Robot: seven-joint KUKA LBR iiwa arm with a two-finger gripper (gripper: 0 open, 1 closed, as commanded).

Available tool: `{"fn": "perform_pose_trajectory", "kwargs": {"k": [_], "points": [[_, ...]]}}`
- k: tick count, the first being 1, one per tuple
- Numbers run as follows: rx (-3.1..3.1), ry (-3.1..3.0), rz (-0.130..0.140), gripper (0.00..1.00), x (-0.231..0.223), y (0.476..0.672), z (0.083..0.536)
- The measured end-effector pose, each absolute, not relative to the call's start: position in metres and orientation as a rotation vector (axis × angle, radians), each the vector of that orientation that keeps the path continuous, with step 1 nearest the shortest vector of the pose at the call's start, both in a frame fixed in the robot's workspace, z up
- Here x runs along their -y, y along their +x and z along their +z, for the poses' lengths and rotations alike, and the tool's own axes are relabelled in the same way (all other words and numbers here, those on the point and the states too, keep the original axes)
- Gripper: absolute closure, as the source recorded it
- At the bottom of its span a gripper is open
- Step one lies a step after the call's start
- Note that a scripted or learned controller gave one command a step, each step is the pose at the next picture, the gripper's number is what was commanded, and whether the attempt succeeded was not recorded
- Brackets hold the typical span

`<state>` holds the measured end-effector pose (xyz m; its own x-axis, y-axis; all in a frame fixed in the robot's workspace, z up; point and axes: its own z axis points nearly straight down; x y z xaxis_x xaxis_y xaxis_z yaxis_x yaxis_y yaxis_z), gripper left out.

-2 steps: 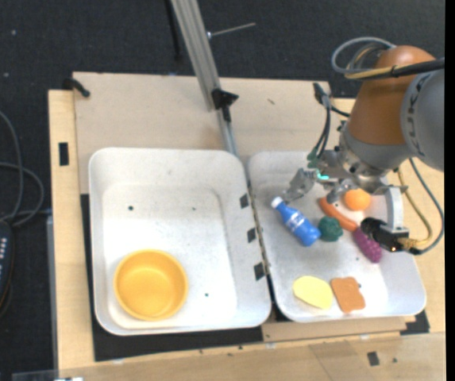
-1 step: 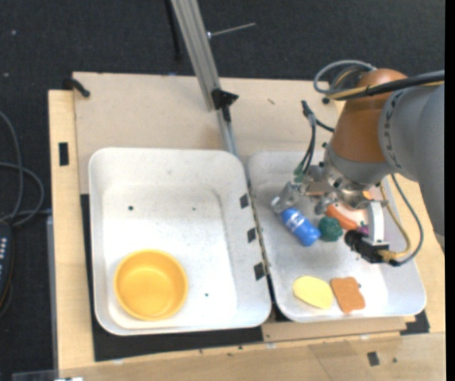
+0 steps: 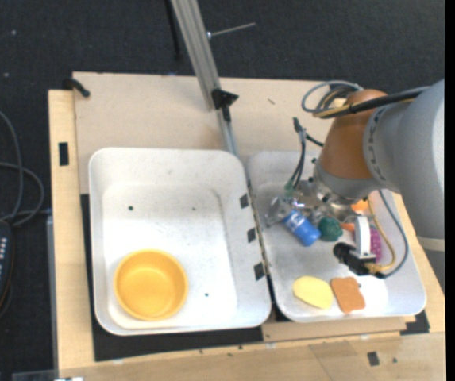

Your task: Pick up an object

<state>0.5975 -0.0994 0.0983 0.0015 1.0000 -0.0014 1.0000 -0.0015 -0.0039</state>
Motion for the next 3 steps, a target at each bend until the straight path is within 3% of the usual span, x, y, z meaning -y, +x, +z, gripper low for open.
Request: {"fn": "perform_pose_trajectory", "kwargs": {"k": [1, 3], "points": [[2.217, -2.23, -0.002, 1.0, 0.1, 0.599, 0.112], [2.223, -2.229, -0.005, 1.0, 0.109, 0.588, 0.223]]}}
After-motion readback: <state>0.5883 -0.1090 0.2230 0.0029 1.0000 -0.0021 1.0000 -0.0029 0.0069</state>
